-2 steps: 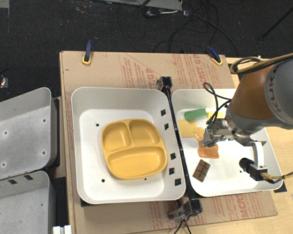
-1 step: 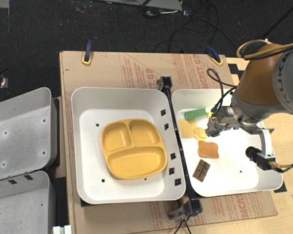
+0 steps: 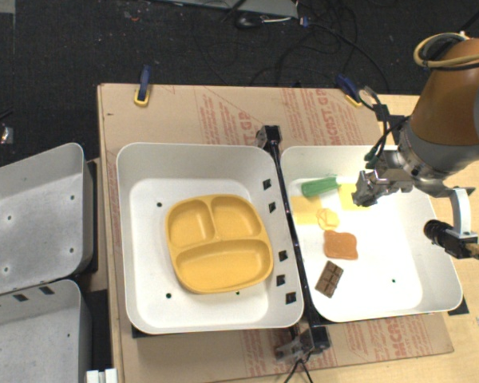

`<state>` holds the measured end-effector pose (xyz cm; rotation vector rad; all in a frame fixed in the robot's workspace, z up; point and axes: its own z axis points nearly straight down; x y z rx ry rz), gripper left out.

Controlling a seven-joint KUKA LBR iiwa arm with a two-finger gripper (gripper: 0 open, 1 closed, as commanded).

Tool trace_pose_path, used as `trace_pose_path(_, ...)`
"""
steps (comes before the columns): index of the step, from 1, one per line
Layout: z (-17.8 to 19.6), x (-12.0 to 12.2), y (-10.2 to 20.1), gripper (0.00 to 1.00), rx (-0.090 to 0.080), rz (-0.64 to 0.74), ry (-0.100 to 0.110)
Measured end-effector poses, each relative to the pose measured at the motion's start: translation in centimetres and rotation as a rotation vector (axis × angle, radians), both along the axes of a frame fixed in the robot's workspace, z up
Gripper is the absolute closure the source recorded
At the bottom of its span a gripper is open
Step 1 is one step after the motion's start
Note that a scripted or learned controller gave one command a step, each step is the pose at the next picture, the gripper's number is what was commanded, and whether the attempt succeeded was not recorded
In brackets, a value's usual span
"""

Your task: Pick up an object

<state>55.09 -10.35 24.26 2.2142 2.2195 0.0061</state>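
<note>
green piece (image 3: pixel 319 187) lies lengthwise left-right — thinner end toward gripper (image 3: pixel 366 190).

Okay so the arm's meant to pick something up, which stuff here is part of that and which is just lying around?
Part of the job:
hand, above the right bin
green piece
yellow piece
orange piece
brown chocolate bar

Just lying about:
yellow divided plate in the left bin
blue clamps on the board
cables on the floor

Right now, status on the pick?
Gripper low over right bin, above yellow piece; nothing seen held. Green item, orange piece, brown bar lie loose. Yellow tray sits in left bin.
</note>
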Motion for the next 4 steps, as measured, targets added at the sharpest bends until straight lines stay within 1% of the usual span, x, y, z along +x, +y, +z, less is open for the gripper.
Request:
trace_pose_path(1,3.0,0.1,0.0,1.00,0.001,0.000,0.003)
trace_pose_path(2,3.1,1.2,5.3,1.00,0.003,0.006,0.005)
trace_pose_path(3,3.1,3.0,10.0,1.00,0.002,0.005,0.005)
trace_pose_path(4,2.6,5.0,15.5,1.00,0.002,0.006,0.005)
